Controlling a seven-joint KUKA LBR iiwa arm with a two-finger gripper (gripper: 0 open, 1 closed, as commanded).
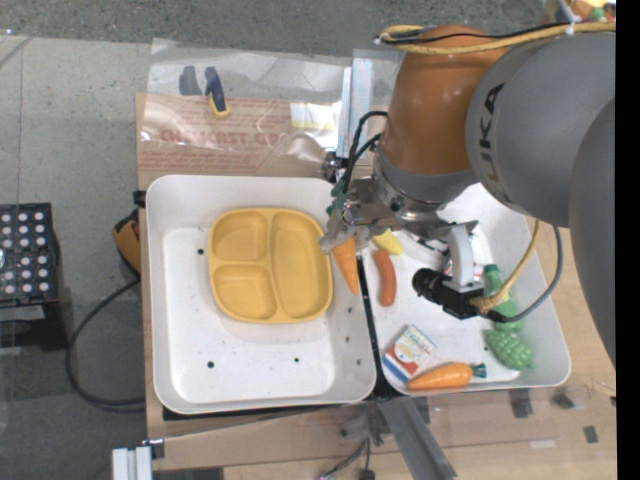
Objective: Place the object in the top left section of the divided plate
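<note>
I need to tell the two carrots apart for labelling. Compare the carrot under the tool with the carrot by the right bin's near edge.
The carrot under the tool points steeply downward over the divide between the bins; the carrot by the near edge lies nearly level on the right bin floor. The near-edge carrot shows a green stem end; the other's top is hidden by the tool. Both are orange and tapered.
</note>
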